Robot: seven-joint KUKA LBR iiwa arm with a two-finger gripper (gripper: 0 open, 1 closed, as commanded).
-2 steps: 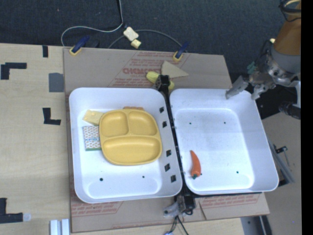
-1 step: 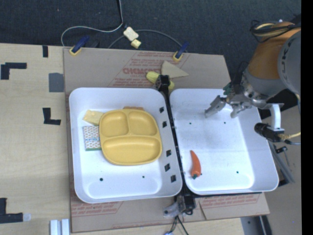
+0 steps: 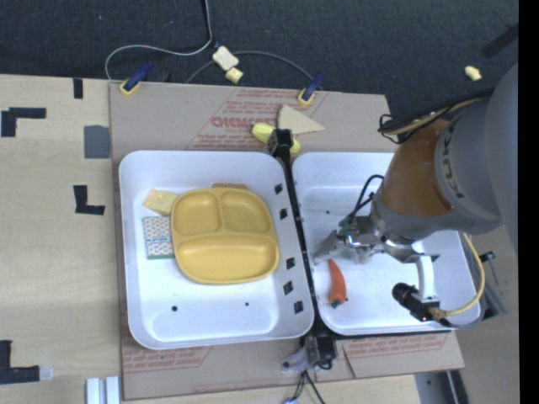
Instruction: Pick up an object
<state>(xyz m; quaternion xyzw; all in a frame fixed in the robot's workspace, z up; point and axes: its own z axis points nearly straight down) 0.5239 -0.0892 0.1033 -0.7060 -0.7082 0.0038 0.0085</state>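
The claw (image 3: pixel 337 244) hangs low in the right bin (image 3: pixel 370 168), fingers spread apart, just above the orange carrot (image 3: pixel 337 283) at lower center of frame.

Red printed lettering runs across the flat brown cardboard sheet (image 3: pixel 337 112) lying under the two bins, along its far edge and again on the near strip by the left bin, but the letters are too small and blurred to read. The small patterned card (image 3: pixel 157 236) in the left bin carries a print that is likewise illegible.
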